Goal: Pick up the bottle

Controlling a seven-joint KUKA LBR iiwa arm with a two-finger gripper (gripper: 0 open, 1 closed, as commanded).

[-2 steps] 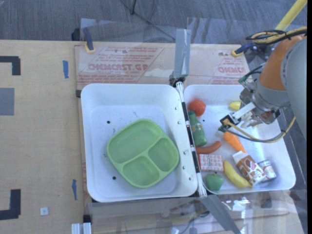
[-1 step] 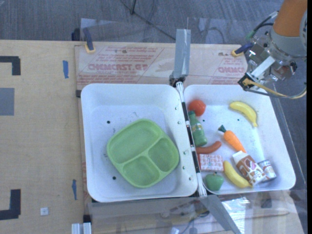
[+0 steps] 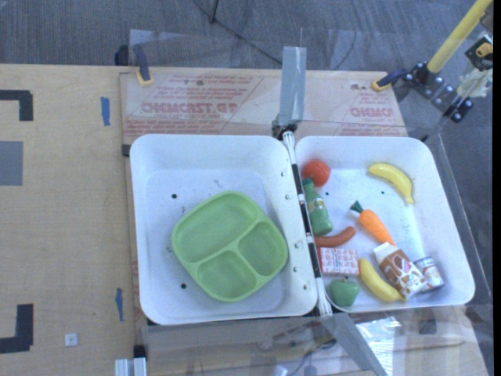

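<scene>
The bottle (image 3: 317, 208) is small and green with a label. It lies on its side in the right bin (image 3: 438, 186), close against that bin's left wall. A red tomato (image 3: 315, 172) touches its far end and a red sausage (image 3: 335, 238) lies at its near end.
The right bin also holds a banana (image 3: 392, 181), a carrot (image 3: 373, 225), a pink box (image 3: 339, 262), a green apple (image 3: 343, 291), a second banana (image 3: 378, 281), a carton (image 3: 397, 269) and a can (image 3: 429, 273). A green divided plate (image 3: 229, 246) lies in the left bin (image 3: 156, 171).
</scene>
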